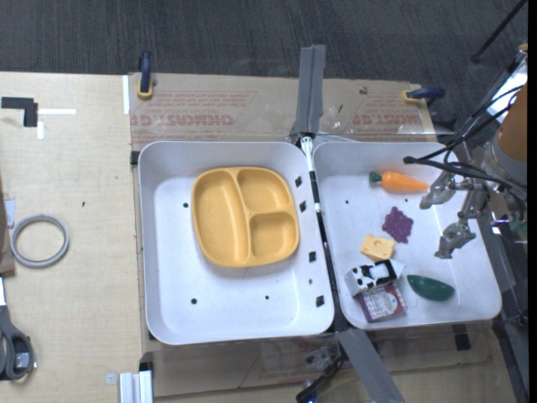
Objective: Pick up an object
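The right bin (336, 183) holds several small objects: an orange carrot (398, 181), a purple grape bunch (398, 223), a yellow cheese wedge (377, 247), a black-and-white toy (373, 275), a dark red packet (382, 302) and a green oval piece (430, 288). My gripper (445, 217) hangs over the right side of this bin, to the right of the grapes and above the green piece. Its two fingers stand apart, open, with nothing between them.
A yellow divided plate (246, 217) lies in the left bin (159, 250). On the bench to the left are a grey tape ring (37, 240) and scissors (15, 351). Cables and the arm crowd the right edge.
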Action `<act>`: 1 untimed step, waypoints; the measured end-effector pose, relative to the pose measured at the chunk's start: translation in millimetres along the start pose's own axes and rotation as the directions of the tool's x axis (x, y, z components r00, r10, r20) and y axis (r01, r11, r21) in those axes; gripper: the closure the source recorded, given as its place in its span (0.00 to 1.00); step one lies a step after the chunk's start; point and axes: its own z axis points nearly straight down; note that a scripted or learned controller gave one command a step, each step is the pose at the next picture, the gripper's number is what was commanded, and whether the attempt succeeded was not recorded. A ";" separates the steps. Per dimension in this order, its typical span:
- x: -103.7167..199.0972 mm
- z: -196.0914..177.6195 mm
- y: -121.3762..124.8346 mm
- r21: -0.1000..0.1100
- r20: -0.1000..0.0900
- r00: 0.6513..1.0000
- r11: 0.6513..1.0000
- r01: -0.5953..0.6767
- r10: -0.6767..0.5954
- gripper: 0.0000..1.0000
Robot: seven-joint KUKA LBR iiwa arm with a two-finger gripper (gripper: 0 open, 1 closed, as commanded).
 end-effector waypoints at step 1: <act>-30.6 90.7 -11.0 0.000 -0.001 0.971 0.971 -0.240 0.240 0.00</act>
